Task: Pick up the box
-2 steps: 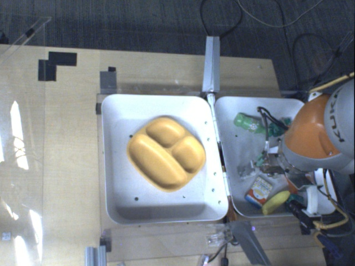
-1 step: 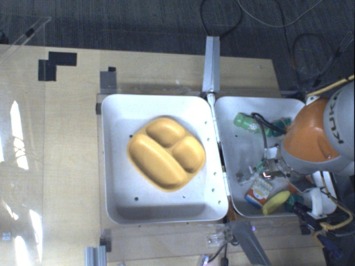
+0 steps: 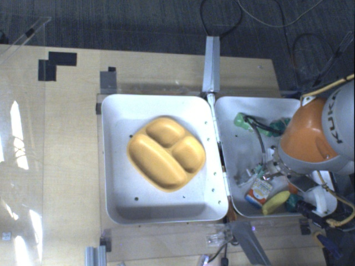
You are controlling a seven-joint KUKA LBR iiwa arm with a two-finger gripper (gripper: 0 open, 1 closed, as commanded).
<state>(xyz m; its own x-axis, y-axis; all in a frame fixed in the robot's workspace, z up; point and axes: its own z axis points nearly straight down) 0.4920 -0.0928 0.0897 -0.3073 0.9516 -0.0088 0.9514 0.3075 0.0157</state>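
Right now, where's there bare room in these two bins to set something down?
The left bin has bare floor along its left wall and front edge, around the yellow mould. The right bin is crowded: the arm hangs over clutter, with a banana at its front edge.

Grey arm with orange band, black lettering, trailing cables.

Arm cut off at right edge; its orange band and wrist cover the right bin's far side. Gripper mostly hidden under the wrist, finger state unreadable. Box partly covered by gripper parts and a yellow item; the surrounding clutter is too tangled to identify.
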